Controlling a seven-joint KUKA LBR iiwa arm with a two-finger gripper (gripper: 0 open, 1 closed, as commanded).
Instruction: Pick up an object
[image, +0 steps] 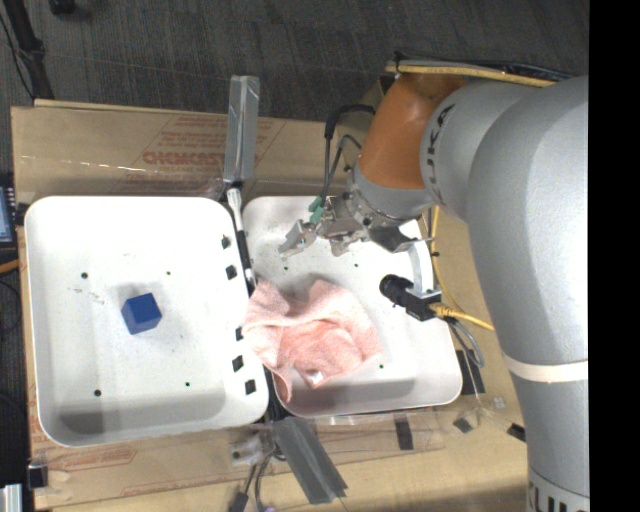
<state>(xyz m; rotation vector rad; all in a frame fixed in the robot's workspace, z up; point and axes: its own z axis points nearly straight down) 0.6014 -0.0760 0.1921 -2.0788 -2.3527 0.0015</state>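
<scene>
Arm poised over the right bin, nothing yet picked up.

The hand (305, 232) hovers near the back of the right white bin (440, 375), above a crumpled pink cloth (315, 335) heaped at the bin's front left; whether it is spread or closed cannot be told. A small blue cube (142, 312) sits alone in the left white bin (60, 420), well apart.
</scene>
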